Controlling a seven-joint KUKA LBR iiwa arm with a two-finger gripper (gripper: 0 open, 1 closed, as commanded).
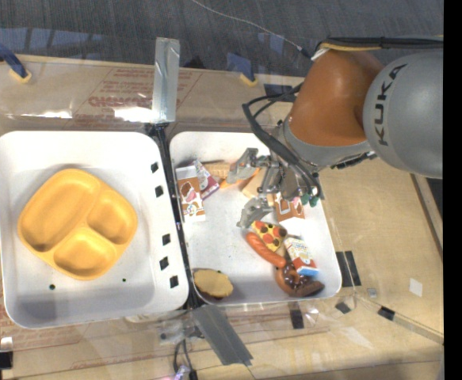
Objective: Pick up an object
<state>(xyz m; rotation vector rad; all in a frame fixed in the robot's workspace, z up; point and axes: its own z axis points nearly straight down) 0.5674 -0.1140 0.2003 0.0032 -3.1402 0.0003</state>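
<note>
Above the right bin [215, 236], the fingers [250, 182] hover over toy food [269, 240].

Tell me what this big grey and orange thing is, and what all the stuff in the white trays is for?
That big thing is a robot arm. A computer program moves it, and its job here is to pick something up. The picture comes from a camera fixed above the bench, looking down at a slant, and the arm reaches in from the right.

On the bench sit two shallow white trays. The left tray has a yellow plate with three sections. The right tray has toy food and small packets: a little carton, a round cookie-like thing and a toy hot dog.

At the end of the arm is a metal claw. It is down in the right tray, over the toys. I can't tell if it has grabbed anything yet.
</note>
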